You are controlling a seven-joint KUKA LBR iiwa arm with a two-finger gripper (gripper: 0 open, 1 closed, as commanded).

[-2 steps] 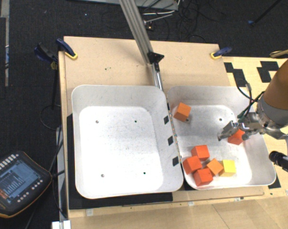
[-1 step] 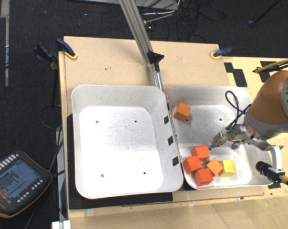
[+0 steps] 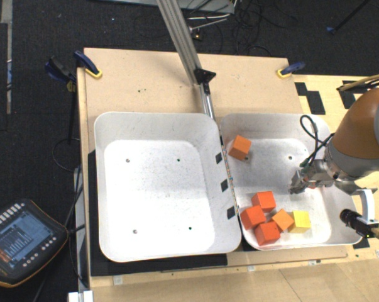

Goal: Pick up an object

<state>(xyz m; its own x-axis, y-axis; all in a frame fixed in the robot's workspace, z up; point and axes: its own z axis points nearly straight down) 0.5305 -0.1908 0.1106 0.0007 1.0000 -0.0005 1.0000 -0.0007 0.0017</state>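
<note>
In the right bin (image 3: 274,131) an orange cube (image 3: 240,148) lies alone near the left wall. At the bin's front sits a cluster: three red-orange blocks (image 3: 263,201) (image 3: 252,217) (image 3: 268,233), a lighter orange block (image 3: 283,220) and a yellow block (image 3: 302,221). My gripper (image 3: 298,185) hangs low over the bin's right side, above and right of the cluster, with nothing visible between its fingers. The wrist hides the fingertips.
The left bin (image 3: 114,137) lies beside the right one. A metal pole (image 3: 180,33) slants down to the divide between the bins. Clamps (image 3: 88,65) (image 3: 290,70) grip the bench's far corners. A teach pendant (image 3: 19,238) lies at the lower left.
</note>
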